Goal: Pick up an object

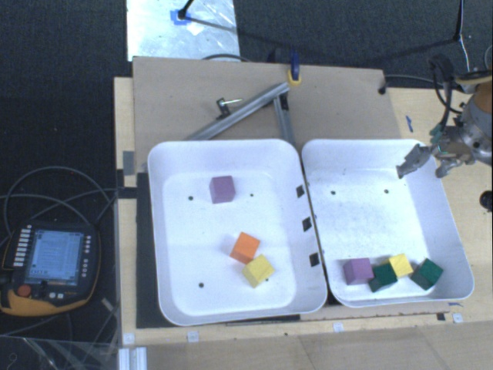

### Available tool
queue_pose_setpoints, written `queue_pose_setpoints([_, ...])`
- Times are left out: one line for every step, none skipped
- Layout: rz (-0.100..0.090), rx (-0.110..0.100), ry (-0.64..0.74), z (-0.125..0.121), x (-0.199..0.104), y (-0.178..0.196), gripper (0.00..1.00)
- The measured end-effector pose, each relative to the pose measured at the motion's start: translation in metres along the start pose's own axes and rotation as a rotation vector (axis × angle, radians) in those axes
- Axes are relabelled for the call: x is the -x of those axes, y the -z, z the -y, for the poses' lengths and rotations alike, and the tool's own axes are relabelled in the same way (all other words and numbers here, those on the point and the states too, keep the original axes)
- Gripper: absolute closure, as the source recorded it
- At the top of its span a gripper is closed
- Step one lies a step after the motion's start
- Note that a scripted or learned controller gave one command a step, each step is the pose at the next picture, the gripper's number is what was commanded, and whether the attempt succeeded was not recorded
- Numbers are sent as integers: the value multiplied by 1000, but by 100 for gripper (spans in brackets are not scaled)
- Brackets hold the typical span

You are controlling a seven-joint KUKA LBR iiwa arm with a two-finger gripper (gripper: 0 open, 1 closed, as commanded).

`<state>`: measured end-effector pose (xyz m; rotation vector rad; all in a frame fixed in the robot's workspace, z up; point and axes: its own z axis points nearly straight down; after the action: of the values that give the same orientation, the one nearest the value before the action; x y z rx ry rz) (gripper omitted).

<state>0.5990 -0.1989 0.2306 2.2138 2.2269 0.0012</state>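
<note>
Off to my far side, a teach pendant point(48, 268) with a lit screen lies on the dark floor point(62, 91), its cables looping around it. Behind the surface point(339, 102) a shiny silver sheet point(181, 18) lies flat on that floor, marked with a bit of blue tape point(180, 18). A metal bar point(239, 112) lies slantwise across the brown board, and a small yellow-and-blue clamp point(293, 69) grips the board's back edge.
</note>
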Motion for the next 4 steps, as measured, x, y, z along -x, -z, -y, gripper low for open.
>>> queue_pose_setpoints([1, 0, 0, 0, 0, 0, 0])
queue_pose_setpoints([0, -3, 0, -4, -7, -45, 0])
queue_pose_setpoints([-1, -4, -3, 3, -8, -89, 0])
queue_pose_setpoints([-1, -4, -3, 3, -8, -141, 0])
